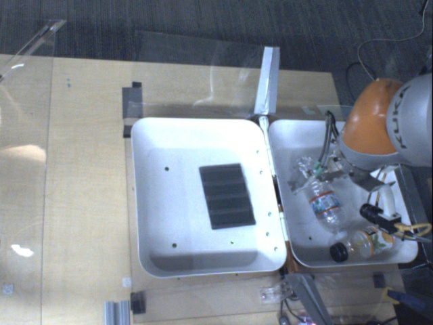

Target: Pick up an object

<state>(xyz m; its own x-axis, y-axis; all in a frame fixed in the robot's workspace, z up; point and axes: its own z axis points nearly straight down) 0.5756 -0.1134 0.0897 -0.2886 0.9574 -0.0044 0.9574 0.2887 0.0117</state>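
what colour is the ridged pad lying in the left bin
Dark grey to black, seen in the camera view: ridged pad in the white left bin.

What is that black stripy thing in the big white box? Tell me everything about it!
The black ridged pad is a dark, flat rectangle with a few raised bands running across it, like stripes. It looks like rubber or foam, though that is hard to tell. It lies flat on the floor of the left bin, near the middle, turned at a slight slant. It touches just the bin floor and sits apart from the walls, away from the arm.
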